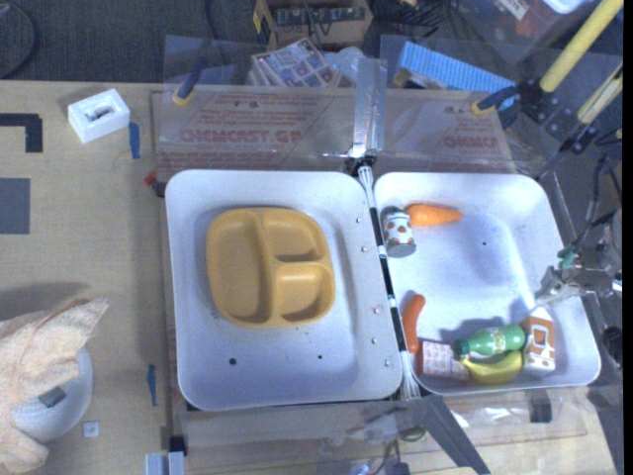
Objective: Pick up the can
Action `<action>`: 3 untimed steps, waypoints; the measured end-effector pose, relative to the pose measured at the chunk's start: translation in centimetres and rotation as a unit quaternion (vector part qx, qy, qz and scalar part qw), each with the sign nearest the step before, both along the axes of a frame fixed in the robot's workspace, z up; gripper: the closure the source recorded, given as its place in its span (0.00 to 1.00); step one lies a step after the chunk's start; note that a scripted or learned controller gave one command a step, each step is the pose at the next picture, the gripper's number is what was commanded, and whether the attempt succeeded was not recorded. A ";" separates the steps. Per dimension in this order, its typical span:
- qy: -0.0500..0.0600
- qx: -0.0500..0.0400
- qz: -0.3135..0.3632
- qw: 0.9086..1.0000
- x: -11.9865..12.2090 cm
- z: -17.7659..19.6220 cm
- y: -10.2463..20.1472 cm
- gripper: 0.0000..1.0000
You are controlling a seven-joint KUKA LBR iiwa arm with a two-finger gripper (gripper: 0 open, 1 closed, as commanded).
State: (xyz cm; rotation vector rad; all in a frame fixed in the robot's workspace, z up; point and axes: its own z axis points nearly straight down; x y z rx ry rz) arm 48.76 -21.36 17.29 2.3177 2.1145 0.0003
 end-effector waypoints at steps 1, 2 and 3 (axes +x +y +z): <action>0.000 0.000 0.052 0.999 -0.7 2.2 -0.6 1.00; -0.001 -0.002 0.274 0.962 -0.7 17.0 -1.0 1.00; -0.001 -0.002 0.337 0.942 -0.7 26.4 -1.0 1.00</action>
